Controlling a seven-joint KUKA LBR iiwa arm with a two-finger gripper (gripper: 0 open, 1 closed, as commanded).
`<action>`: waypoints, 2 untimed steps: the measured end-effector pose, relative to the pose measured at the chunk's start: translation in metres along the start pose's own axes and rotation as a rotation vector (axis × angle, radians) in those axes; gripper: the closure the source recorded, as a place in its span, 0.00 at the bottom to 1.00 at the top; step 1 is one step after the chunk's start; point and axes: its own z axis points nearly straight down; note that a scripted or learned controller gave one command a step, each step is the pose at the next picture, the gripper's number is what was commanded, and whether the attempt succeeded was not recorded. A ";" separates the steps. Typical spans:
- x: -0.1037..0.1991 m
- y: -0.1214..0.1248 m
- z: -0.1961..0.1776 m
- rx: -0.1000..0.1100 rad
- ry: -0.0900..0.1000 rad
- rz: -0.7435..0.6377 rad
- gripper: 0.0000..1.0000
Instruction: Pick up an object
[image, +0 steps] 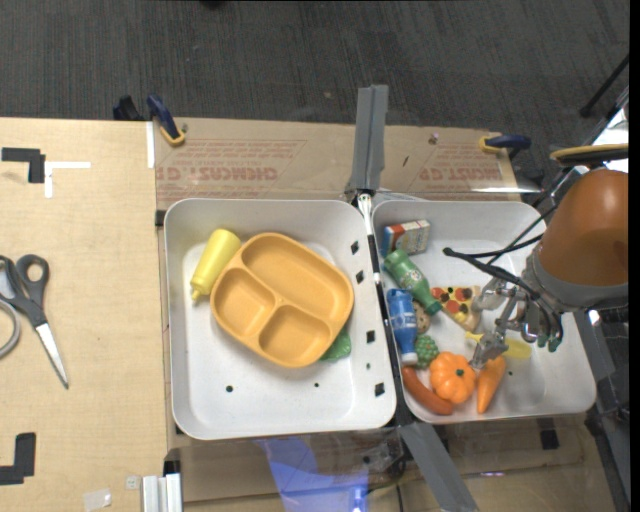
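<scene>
The right bin (560, 395) holds several small toys: a red and white carton (407, 236), a green bottle (409, 277), a blue can (402, 318), a pizza slice (457, 300), an orange pumpkin (452, 377), a carrot (489, 382) and a red pepper (424, 393). My gripper (494, 338) reaches in from the right and hangs low over the right bin, just above the carrot and to the right of the pumpkin. Nothing shows between its fingers.
The left bin (270, 400) holds an orange divided plate (280, 298), a yellow bottle (213, 261) at its left and a green item (339, 347) peeking from under the plate. Scissors (38, 310) lie on the bench at far left. Black cables (495, 262) trail over the right bin.
</scene>
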 end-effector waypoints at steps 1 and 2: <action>0.028 0.033 0.006 -0.002 0.015 -0.058 0.00; 0.026 0.033 -0.003 -0.002 0.011 -0.060 1.00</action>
